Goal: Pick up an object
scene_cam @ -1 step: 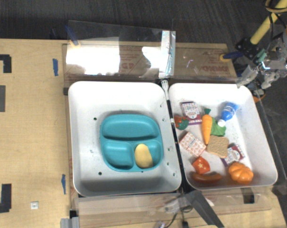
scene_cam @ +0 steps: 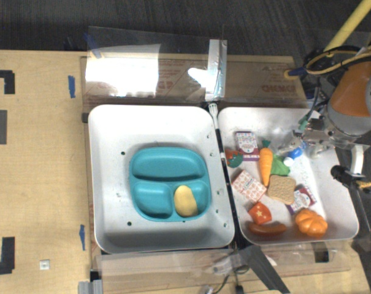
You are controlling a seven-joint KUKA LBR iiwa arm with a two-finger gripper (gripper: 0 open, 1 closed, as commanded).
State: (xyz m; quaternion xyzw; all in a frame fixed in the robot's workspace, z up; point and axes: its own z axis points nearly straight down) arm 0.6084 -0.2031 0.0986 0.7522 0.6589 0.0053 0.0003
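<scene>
The right bin (scene_cam: 344, 228) holds several toy foods: an orange carrot (scene_cam: 266, 164), a slice of brown bread (scene_cam: 282, 188), a red-and-white checked packet (scene_cam: 248, 185), a purple-and-white carton (scene_cam: 246, 142), a red tomato (scene_cam: 259, 213), a brown sausage (scene_cam: 266, 228) and an orange pepper (scene_cam: 311, 222). My gripper (scene_cam: 300, 144) hangs low over the upper right part of this bin, just right of the carrot's top. A small blue object (scene_cam: 293, 154) lies right beneath it. Whether anything is held is hidden.
The left bin (scene_cam: 105, 164) carries a teal divided plate (scene_cam: 167, 167) with a yellow potato (scene_cam: 185, 201) in its lower right compartment. A clear plastic sheet (scene_cam: 148, 72) stands behind the bins. The arm's orange band (scene_cam: 354, 97) is over the right bin's far right edge.
</scene>
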